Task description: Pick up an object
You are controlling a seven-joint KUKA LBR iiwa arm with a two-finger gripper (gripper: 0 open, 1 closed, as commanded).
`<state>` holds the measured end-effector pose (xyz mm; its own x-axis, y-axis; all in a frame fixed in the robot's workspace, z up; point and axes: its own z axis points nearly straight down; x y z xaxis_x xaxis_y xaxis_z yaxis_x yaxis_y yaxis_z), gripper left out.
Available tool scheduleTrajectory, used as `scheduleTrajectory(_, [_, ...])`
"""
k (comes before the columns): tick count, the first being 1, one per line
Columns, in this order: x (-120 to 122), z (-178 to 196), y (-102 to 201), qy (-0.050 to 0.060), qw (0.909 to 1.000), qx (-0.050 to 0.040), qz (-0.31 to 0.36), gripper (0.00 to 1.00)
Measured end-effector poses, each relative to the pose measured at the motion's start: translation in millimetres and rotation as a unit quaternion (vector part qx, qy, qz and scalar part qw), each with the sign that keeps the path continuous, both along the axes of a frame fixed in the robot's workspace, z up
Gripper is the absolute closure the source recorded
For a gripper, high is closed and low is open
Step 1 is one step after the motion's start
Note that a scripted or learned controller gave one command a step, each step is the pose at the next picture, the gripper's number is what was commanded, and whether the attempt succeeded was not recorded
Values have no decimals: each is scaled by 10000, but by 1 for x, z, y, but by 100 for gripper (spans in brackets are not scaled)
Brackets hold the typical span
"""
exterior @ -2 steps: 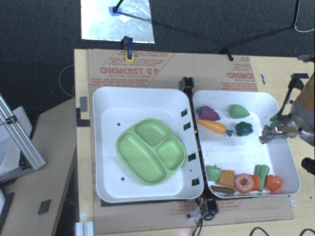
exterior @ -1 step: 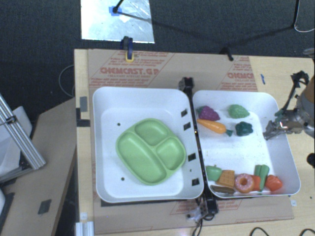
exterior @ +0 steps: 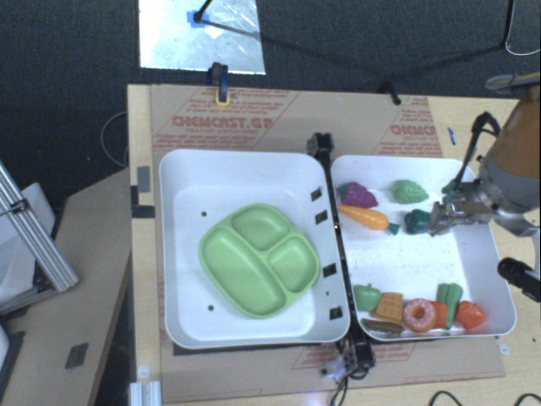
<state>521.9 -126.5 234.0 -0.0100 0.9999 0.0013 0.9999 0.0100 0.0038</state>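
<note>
From the overhead camera, you see the claw (exterior: 439, 220) low in the right bin (exterior: 423, 269), just beside a dark teal toy (exterior: 416, 221), likely lined up for a grasp. How its tips stand, I cannot tell. Smooth plastic foods crowd that bin: an orange carrot (exterior: 365, 217), a bumpy purple bunch (exterior: 359, 196). The left bin (exterior: 182, 252) carries a glossy green divided plate (exterior: 258, 260).

2 white bins: left bin (exterior: 182, 227), right bin (exterior: 482, 269). 1 green divided plate (exterior: 258, 260), 3 compartments. Approx 9 toy foods in right bin, incl. 1 purple grapes (exterior: 358, 196), 1 carrot (exterior: 365, 217), 1 donut (exterior: 419, 314), 1 waffle (exterior: 390, 305). 1 gripper (exterior: 441, 218).
</note>
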Motion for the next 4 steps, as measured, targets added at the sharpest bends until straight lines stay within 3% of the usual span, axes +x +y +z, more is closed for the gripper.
scheduleTrajectory(1, [-8, 5, 56, 11, 10000, 7, 3, 100])
scheduleTrajectory(2, [-9, -19, 99, 18, 10000, 4, -6, 100])
scheduleTrajectory(3, [-9, -12, 113, 7, 10000, -4, -12, 100])
scheduleTrajectory(4, [-10, 1, 98, 2, 10000, -8, -45, 100])
